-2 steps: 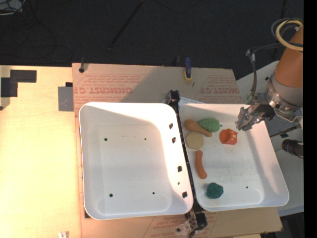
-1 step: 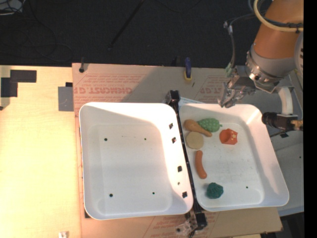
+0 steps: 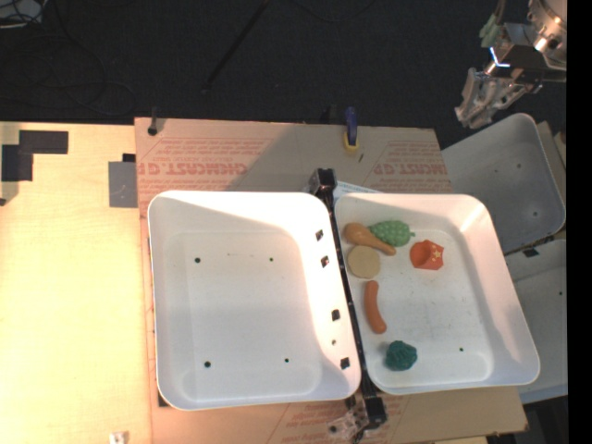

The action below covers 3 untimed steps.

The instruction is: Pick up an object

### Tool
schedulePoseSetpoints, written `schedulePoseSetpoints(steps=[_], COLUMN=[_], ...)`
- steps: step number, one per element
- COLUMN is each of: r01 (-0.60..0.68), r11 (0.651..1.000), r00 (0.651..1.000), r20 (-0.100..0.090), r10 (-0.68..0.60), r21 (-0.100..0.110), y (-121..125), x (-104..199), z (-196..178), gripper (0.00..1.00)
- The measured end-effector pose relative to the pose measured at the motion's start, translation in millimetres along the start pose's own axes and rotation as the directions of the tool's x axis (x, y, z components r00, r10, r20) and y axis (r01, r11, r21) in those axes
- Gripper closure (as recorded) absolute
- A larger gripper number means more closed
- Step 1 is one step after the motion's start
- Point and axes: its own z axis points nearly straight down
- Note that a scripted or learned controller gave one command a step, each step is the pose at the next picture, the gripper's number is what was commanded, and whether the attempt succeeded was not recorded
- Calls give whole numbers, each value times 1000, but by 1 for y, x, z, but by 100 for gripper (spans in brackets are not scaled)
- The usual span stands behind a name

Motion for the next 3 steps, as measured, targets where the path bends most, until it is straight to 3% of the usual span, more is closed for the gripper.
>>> schedulePoseSetpoints(steps=[1, 2, 3], r01=[-3, -6, -2], r11=[1000, 1000, 999], r00=[1000, 1000, 1000], r20=[-4, 1, -6], r10=[3, 6, 2], r21=[30, 10, 32], y=[1, -3, -4], x=[17, -47, -39], z=[163, 64, 211], gripper=[100, 100, 100])
